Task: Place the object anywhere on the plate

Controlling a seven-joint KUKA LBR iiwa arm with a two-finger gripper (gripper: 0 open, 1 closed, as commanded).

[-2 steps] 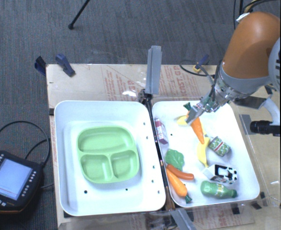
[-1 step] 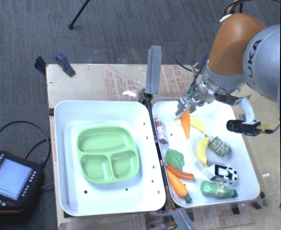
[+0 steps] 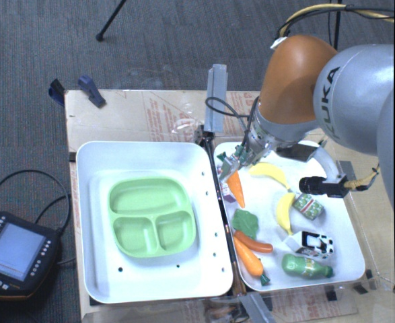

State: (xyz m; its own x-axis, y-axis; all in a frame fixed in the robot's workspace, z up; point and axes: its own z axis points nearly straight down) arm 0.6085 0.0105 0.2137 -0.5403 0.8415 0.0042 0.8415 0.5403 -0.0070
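Starting at the left, we see the green plate, a three-compartment tray, lying in the left white bin, with nothing on it. Everything the task needs must cross from right to left, over the rims where the two bins meet.

Moving right into the right white bin, we find the gripper low over the bin's near-left corner, close to that shared wall. Directly beneath and touching its tip is a carrot, which we take to be the object in play. Its long axis runs roughly away from the jaws, leafy end up by the tip and orange body pointing down the picture. We cannot tell how far apart the jaws stand, nor whether they have hold of the carrot: the wrist and cabling hide the tips, and the carrot may simply be lying in the bin under them.

So the relation that matters, as we judge it, is this: the carrot hangs or lies just below the jaws, and the plate lies well to the left of both.

Further right are things we would leave alone: a broccoli floret, a second carrot, two bananas, a green bottle and a small carton.
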